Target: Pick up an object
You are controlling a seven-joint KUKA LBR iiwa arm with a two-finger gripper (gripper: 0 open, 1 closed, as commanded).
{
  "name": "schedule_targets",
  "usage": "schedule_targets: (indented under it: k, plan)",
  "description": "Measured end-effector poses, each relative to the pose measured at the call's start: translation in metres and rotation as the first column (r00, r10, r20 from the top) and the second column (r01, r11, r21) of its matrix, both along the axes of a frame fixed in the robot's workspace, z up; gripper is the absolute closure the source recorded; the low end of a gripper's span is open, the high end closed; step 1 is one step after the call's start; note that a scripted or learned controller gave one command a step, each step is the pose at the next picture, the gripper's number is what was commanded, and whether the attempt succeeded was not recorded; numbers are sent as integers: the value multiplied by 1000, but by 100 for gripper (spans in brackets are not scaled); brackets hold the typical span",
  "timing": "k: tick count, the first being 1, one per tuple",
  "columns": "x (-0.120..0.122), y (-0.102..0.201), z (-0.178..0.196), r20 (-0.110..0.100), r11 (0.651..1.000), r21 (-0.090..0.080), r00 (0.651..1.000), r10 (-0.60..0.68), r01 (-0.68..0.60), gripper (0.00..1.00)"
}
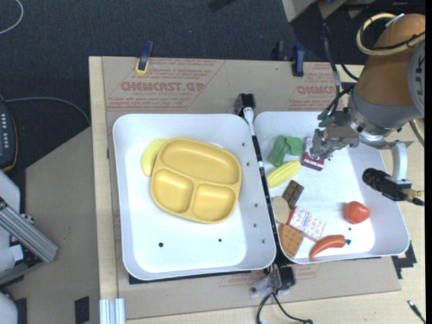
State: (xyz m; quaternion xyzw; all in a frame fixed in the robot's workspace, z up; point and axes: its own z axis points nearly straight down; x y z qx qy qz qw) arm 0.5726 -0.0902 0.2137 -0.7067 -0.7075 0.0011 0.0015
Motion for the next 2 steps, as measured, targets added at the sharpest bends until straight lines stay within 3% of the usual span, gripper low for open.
schedule_targets:
  k: [1,2]
  plan:
    - [5,7,11,7,1000,-1,1000,0,0,100]
    - [-7,-8,18,3,1000,-1,1000,-3,3,100]
